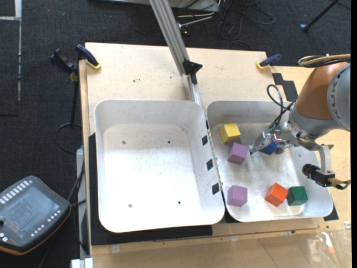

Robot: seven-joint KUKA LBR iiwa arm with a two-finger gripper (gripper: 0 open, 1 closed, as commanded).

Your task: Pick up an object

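Camera view is showing us a small blue block [270, 147] in the right bin [318, 208], sitting at the gripper [262, 144]. We are judging it light, rigid, best pinched across flat sides. We cannot tell the fingers' state. We are reading no labels anywhere.

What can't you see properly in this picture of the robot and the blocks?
- Blue block, camera view: partly covered by the gripper; whether it is gripped is unclear.
- Gripper fingers: too small and blurred to tell open from shut.
- Arm: cut off by the right edge.
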